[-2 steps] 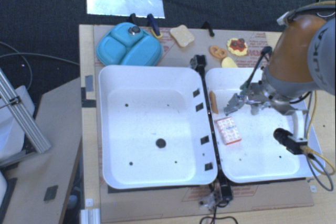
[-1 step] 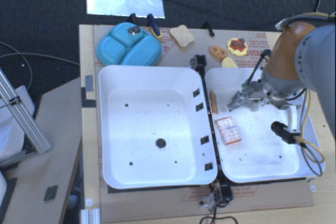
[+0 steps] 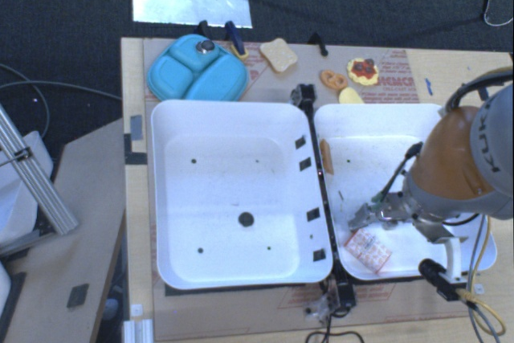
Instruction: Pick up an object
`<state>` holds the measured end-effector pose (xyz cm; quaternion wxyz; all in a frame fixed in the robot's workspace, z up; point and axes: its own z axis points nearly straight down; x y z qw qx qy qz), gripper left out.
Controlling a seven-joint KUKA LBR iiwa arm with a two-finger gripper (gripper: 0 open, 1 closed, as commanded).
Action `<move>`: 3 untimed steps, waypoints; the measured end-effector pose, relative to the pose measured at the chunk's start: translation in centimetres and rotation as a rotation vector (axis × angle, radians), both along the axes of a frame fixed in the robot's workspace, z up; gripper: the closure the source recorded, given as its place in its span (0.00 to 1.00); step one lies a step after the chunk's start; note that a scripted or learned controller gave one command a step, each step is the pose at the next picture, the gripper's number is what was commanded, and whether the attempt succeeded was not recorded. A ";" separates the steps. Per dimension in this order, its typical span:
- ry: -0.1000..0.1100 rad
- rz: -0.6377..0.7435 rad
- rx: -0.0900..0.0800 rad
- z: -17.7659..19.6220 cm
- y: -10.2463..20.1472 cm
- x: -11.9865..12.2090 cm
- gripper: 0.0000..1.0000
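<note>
Left bin (image 3: 173,197): it is carrying one small dark round thing (image 3: 246,218), lying near the middle of its floor, toward the near edge. It is sitting well apart from the arm, so I judge it is not the thing being gone for.

Divider (image 3: 317,181): a dark strip with black tabs is running between the two bins. Risk: a sideways drag toward the left wall of the right bin could be catching on it.

Right bin (image 3: 353,144): the arm is reaching in from the right edge, over its near half.

Packet (image 3: 369,248): a small flat whitish packet with red print is lying on the floor of the right bin, near its near-left corner.

Packet heading: its long axis is running on a slant, from the bin's left wall toward the near-right; I cannot tell which end is the front.

Gripper (image 3: 363,215): it is hanging just above the far-left end of the packet, fingers pointing toward the left wall. Whether they are spread or pressed together, I cannot tell; nothing is showing between them.

Risk, flatness: the packet is lying thin against the floor, so the fingers could be closing over it and coming up bare.

Risk, corner: the near wall is standing close, so a push could be sliding the packet into the corner.
</note>
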<state>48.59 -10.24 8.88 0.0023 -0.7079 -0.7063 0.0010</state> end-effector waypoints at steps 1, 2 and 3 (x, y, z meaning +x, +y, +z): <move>-0.008 0.007 -0.001 -0.3 -1.8 5.0 0.00; -0.016 0.001 -0.008 6.7 -8.4 9.3 0.00; -0.010 -0.004 -0.002 -0.5 -10.6 1.6 0.00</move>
